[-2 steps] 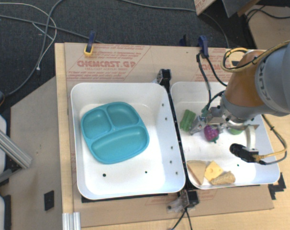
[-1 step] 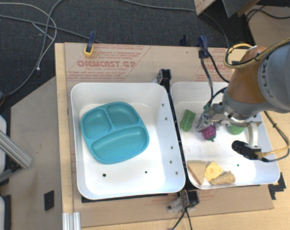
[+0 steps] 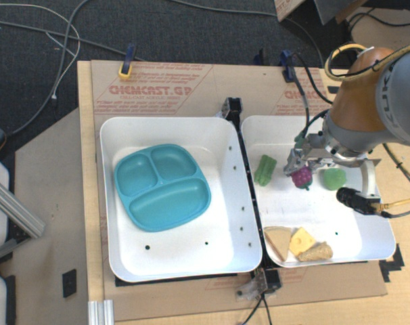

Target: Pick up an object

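Pincer (image 3: 301, 170): in right bin (image 3: 367, 249), fingers pinching a purple object (image 3: 302, 177). Beside it: green piece (image 3: 333, 178) right, green cylinder (image 3: 264, 170) left. Left bin (image 3: 124, 249): teal divided plate (image 3: 163, 187).

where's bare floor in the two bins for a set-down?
Left bin: a strip along its near wall below the teal divided plate, and a column between plate and centre divider. Right bin: the middle band between the green cylinder and the food pieces. Crowded around the gripper, purple object and green ball.
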Available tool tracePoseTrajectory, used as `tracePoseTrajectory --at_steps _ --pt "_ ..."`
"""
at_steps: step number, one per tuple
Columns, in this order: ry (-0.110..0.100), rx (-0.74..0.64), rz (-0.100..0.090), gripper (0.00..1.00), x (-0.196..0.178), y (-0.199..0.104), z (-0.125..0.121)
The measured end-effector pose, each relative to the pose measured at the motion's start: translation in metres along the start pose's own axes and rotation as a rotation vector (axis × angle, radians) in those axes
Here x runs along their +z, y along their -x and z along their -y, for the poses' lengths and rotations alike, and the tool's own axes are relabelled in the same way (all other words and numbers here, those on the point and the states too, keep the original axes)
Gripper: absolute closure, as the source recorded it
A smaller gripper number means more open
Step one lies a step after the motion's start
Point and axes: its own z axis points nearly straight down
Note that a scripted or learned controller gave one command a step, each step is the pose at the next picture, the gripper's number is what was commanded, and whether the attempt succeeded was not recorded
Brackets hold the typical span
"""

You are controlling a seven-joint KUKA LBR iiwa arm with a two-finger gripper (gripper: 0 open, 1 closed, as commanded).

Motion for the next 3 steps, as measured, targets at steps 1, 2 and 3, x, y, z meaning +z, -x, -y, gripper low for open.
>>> tracePoseTrajectory --at_steps 1,2,3 --pt "0.002 0.001 0.001 1.00 -0.050 0.010 -0.002" --pt "0.002 0.000 0.001 1.00 -0.098 0.010 -0.004" --pt "-0.006 -0.004 -0.004 1.00 -0.105 -0.036 0.010"
